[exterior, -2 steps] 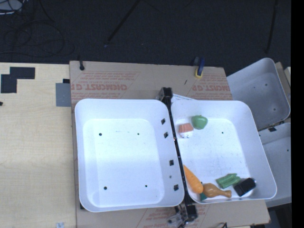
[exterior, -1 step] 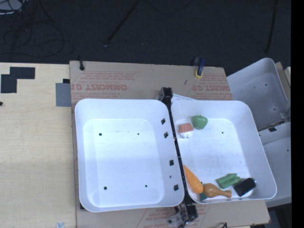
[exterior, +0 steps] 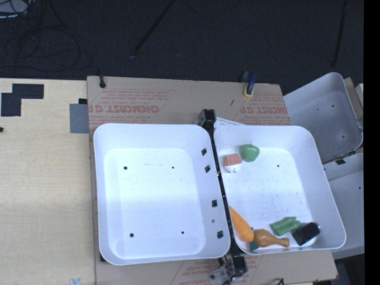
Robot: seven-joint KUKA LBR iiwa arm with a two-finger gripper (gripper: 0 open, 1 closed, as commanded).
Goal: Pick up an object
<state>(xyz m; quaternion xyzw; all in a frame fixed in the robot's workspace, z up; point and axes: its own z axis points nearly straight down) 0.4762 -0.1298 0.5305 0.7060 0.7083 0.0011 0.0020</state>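
Note:
The right bin [exterior: 314,159] holds several small objects. A round green piece [exterior: 250,152] lies near its far left, with a small orange-and-white block [exterior: 232,161] beside it. Along the near edge lie an orange carrot [exterior: 241,223], a tan drumstick-shaped piece [exterior: 269,238], a green ridged piece [exterior: 284,225] and a black block [exterior: 306,234].
The left bin [exterior: 107,159] sits beside the right one, joined by a black divider [exterior: 215,183]. Both rest on a cardboard sheet [exterior: 154,103] over a wooden bench. A grey metal plate [exterior: 323,114] stands at the right.

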